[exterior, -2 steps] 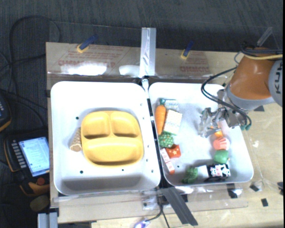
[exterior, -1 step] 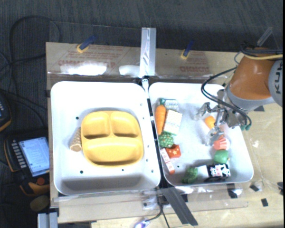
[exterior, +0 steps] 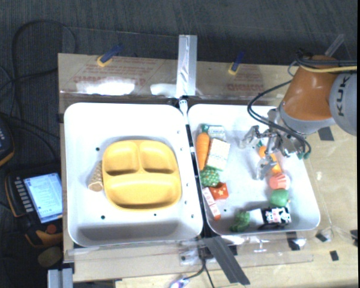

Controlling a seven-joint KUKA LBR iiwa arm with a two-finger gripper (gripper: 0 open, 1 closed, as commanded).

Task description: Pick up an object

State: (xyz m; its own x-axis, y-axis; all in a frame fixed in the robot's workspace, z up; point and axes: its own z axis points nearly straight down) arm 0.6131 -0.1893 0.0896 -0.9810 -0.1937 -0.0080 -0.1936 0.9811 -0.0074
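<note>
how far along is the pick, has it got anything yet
Early stage. Done: the arm has reached over the right bin, with the gripper low among the toys. In hand: nothing visibly held; whether it grips anything can't be told from here. Left: closing on a piece, perhaps the orange and green toys just below it, then lifting. The yellow tray lies in the left bin.

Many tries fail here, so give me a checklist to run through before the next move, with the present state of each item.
1. Tool is over the right bin: ok.
2. Something held between its fingers: cannot tell; the metal parts blur together against the white floor.
3. Nearest target: the orange-pink piece lies just below the tool, apart from the bin wall: ok.
4. The green piece touches or nearly touches that target, so a crowded grasp is likely: not ok.
5. The carrot and white carton lie along the centre divider, away from the tool: ok.
6. Yellow tray in the left bin is out of the way: ok.
</note>
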